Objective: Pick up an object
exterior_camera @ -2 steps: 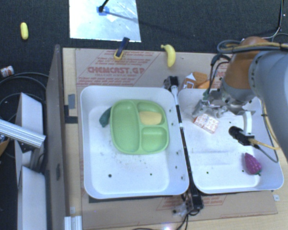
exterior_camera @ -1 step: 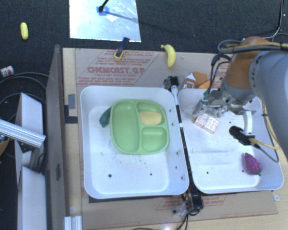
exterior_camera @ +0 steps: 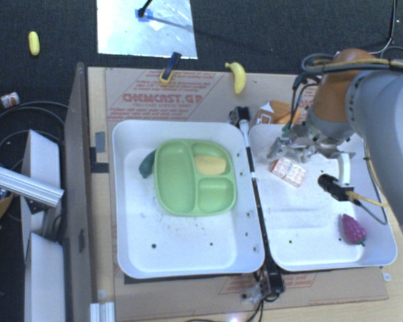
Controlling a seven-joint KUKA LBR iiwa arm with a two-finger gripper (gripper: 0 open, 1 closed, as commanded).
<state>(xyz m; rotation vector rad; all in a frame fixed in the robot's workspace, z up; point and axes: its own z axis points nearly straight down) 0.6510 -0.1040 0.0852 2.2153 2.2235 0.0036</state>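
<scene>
Tray [exterior_camera: 188, 200] in left bin [exterior_camera: 141, 247]; berry [exterior_camera: 353, 229], maybe, right bin [exterior_camera: 309, 247].

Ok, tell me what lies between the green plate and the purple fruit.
In the camera view, between the green plate and the purple fruit: the bins' touching rims, then bare white floor of the right bin.

The bench [exterior_camera: 154, 89] is viewed from one fixed camera set above it, angled downward at a slant. Both white bins [exterior_camera: 181, 253] are taken in from moderate height.
</scene>
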